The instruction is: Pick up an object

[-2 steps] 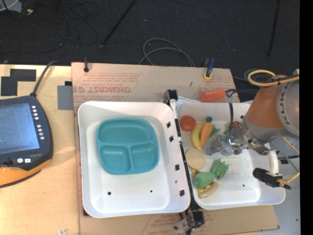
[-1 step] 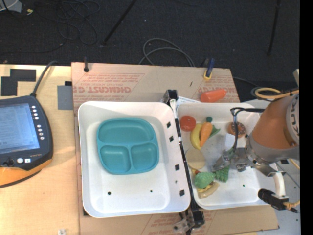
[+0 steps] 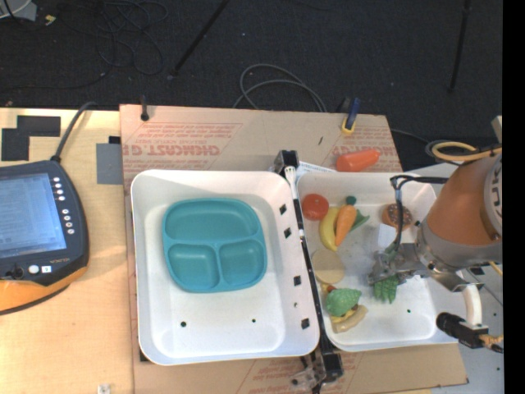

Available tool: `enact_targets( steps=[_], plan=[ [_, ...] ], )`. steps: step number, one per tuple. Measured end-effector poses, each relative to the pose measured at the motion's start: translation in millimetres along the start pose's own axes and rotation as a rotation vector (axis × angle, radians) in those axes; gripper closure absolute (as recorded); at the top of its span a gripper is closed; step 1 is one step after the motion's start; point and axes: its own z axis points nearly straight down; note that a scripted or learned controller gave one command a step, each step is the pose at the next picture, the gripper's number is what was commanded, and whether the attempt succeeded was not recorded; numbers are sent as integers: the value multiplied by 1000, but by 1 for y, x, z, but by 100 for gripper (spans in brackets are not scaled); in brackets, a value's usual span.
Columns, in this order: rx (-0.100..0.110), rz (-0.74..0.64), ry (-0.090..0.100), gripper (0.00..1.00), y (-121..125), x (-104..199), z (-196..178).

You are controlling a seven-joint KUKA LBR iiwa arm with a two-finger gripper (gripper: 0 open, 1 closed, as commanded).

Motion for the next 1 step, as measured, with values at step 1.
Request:
enact_targets(
  steps=[1],
  plan=[
    [-6,-9,-1,100,37,75,-92]
  ],
)
